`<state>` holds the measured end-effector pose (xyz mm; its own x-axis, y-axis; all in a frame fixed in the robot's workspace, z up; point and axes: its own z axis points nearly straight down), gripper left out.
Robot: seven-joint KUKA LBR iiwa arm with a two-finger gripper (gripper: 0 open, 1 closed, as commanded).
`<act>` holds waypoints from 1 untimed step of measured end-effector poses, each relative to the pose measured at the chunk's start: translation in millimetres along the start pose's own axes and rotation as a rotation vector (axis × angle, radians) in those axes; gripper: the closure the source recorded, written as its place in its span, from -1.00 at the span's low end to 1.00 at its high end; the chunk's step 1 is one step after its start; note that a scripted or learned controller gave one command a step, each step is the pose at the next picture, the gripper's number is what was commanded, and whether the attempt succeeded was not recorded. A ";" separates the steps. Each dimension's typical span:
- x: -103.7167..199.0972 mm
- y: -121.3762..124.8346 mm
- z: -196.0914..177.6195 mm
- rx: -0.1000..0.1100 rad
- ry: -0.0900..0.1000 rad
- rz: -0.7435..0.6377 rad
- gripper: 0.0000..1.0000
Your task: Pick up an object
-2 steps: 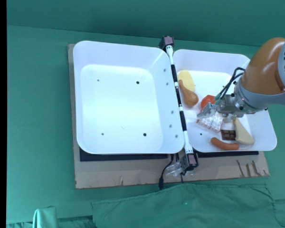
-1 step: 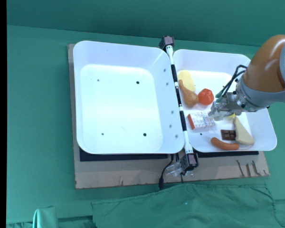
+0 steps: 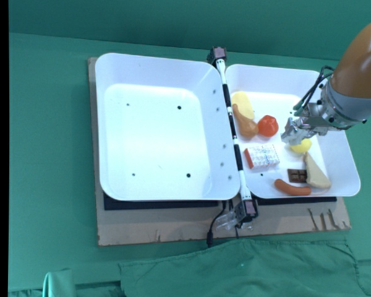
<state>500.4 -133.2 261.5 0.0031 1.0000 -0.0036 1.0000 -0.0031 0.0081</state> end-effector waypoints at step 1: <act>-6.0 10.0 -51.0 -0.002 0.000 0.000 1.00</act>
<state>510.0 -139.1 312.6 0.0032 1.0000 -0.0039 0.9999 -0.0031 0.0100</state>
